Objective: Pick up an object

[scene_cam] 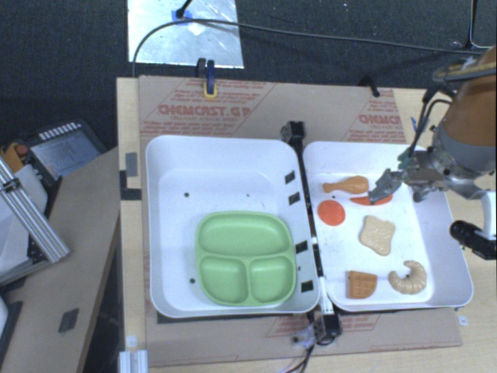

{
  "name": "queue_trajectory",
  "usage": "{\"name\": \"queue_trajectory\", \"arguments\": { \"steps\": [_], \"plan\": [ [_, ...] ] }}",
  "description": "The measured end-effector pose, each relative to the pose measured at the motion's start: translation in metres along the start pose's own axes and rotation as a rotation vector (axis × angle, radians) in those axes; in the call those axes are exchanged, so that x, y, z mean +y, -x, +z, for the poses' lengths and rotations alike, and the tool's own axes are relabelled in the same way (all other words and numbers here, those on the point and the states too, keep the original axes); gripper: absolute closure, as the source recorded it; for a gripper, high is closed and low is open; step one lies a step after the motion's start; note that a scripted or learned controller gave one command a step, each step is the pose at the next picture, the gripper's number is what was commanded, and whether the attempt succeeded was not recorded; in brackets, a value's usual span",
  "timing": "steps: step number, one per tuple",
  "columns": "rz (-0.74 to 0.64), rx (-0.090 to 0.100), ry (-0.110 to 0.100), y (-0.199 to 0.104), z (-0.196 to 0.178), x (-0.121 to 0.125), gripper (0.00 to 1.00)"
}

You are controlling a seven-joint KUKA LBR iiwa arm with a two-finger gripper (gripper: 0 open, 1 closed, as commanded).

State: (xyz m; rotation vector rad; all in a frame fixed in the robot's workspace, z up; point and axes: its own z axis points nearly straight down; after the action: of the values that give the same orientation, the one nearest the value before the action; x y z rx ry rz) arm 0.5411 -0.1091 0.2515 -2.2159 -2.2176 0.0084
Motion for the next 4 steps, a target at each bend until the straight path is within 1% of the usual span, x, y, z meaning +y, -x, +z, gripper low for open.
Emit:
{"name": "queue_trajectory", "arguments": {
  "steps": [1, 2, 3, 4],
  "plan": [
    [-0.002, -0.001, 0.009, 0.000, -0.005, 0.002, 0.00],
    [0.000, 0.000, 0.004, -0.003, 0.058, 0.002, 0.00],
    [0.000, 0.000, 0.005, 0.003, 0.109, 0.011, 0.00],
    [-0.001, -0.001, 0.008, 0.003, 0.161, 0.011, 0.00]
  ]
}}
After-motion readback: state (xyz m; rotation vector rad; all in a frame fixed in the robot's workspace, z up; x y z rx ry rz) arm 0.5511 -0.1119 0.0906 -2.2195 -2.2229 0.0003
